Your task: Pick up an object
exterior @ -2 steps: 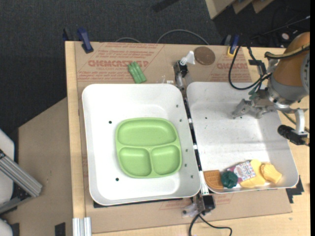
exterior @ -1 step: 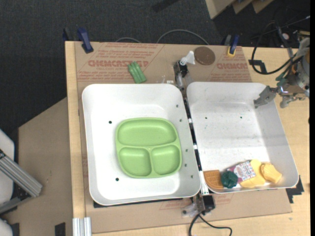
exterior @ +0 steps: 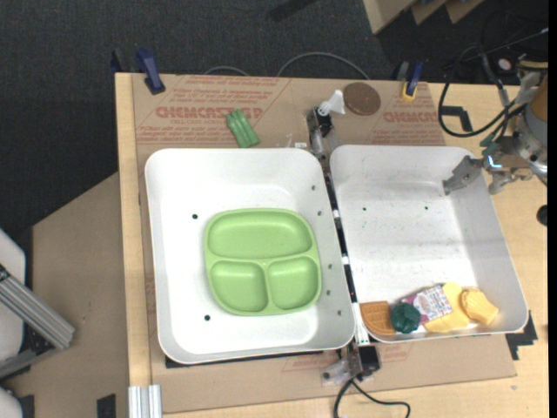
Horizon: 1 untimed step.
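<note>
Overhead slanted view of a tabletop (exterior: 96, 233) bearing two shallow white bins side by side. The left bin (exterior: 170, 233) holds a light green divided plate (exterior: 261, 261), lying flat near the bin's centre, with one wide compartment toward the far side and two smaller compartments toward the near side; its long axis runs roughly across the bin, left to right.

The right bin (exterior: 418, 225) holds a small cluster of toy food items crowded into its near edge: a brown wedge (exterior: 374, 317) at the left, a dark green rounded piece (exterior: 405, 319) touching it, a white-and-pink wrapped item (exterior: 432, 302) behind, a yellow piece (exterior: 446, 319) and a tan round piece (exterior: 479, 306) at the right end. The cluster as a whole is elongated along the near wall, running left to right.

The arm enters at the far right corner of the right bin; the pincer (exterior: 459, 178) sits over the bin's far right rim, well apart from the cluster. Whether its fingers stand apart or together cannot be told. Nothing is seen between them.

Beyond the bins, a green clip-like object (exterior: 243, 129) and a brown disc (exterior: 361, 99) lie on the cardboard backing.
</note>
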Tool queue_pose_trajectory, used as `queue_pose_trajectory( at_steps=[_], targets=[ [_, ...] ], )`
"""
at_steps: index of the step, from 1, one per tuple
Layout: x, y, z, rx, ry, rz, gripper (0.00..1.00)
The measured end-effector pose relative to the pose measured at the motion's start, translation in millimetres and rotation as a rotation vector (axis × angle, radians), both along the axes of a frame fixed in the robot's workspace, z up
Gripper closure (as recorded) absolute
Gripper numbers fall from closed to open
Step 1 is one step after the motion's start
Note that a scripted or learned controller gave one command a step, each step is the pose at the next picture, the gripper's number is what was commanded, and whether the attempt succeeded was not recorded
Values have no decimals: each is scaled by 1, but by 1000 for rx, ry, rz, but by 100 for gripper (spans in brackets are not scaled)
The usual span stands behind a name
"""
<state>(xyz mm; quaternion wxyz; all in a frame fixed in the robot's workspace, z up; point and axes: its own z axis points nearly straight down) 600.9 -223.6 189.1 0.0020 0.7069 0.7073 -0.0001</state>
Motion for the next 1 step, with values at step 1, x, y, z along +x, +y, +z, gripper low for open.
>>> queue_pose_trajectory(
  at_steps=[1],
  targets=[
    [6, 0, -61, 4, 7, 1, 0]
  ],
)
